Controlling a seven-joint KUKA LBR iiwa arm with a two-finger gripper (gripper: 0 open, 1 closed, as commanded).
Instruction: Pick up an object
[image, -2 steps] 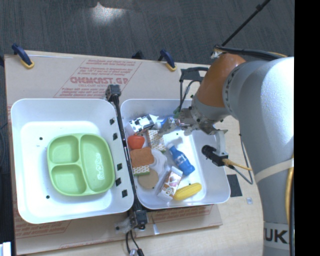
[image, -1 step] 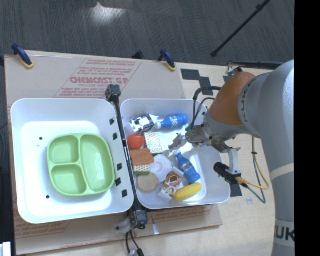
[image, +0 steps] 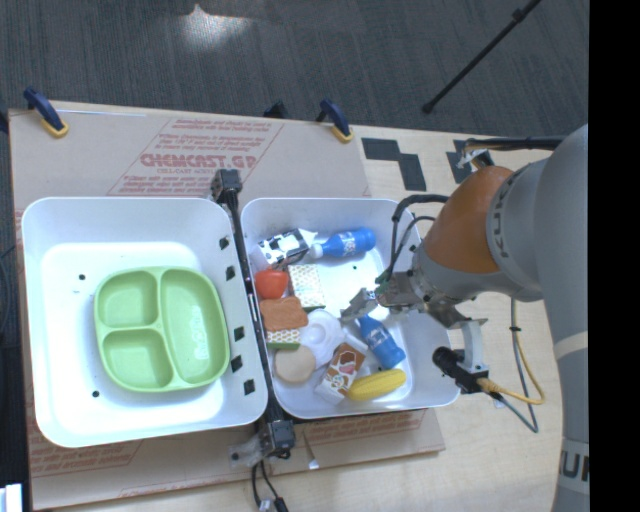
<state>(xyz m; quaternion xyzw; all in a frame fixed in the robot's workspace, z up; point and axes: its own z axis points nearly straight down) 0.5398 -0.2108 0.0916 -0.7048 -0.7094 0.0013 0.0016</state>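
The right bin (image: 425, 215) holds a pile of small items. Among them are a blue bottle (image: 346, 243), a red tomato (image: 270, 284), a brown bread-like piece (image: 284, 315), a small blue can (image: 382, 343), a yellow banana (image: 376, 384) and a brown snack packet (image: 345, 365). My gripper (image: 364, 305) is low inside this bin, right of centre, directly above the blue can's upper end. The wrist hides whether it touches the can.
The left bin (image: 40, 230) holds a green divided plate (image: 160, 327). A black-and-white item (image: 283, 245), a checkered piece (image: 306, 286), a white disc (image: 321, 330) and a beige round piece (image: 294, 367) also lie in the right bin. Black clips (image: 240, 300) line the shared wall.
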